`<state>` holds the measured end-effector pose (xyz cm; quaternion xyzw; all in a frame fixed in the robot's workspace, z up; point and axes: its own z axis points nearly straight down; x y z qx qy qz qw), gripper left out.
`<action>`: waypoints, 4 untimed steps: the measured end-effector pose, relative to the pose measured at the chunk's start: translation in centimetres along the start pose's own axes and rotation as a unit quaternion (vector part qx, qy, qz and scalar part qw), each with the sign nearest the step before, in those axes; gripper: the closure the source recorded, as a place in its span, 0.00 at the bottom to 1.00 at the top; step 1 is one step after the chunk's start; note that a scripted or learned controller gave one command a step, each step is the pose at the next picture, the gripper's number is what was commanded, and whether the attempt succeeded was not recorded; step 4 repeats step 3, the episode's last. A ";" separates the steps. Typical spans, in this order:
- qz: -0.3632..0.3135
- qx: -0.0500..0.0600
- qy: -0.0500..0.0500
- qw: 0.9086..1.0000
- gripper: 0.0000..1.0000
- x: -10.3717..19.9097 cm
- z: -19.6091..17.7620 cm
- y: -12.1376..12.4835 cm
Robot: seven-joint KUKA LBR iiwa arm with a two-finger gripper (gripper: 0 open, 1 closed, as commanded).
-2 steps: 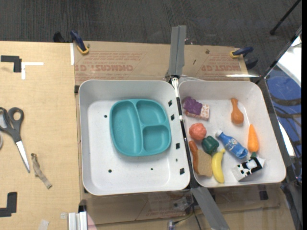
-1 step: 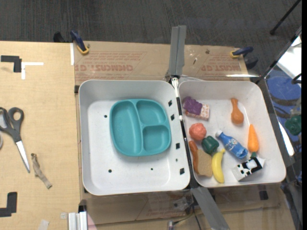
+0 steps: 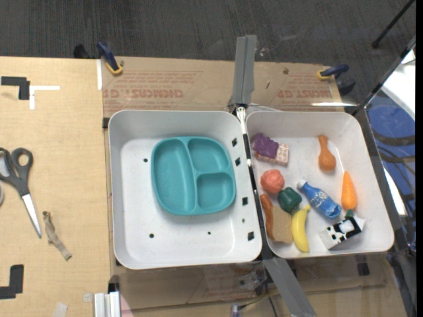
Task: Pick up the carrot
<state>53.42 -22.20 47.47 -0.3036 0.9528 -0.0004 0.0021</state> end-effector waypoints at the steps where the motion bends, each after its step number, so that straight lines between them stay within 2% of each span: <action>1: -0.014 -0.001 0.001 1.000 1.00 1.6 14.3 1.3; 2: -0.066 0.000 0.000 0.998 1.00 2.0 0.6 1.5; 3: -0.128 -0.001 0.001 0.992 1.00 3.2 13.9 2.4; 4: -0.128 -0.001 0.001 0.992 1.00 3.2 13.9 2.4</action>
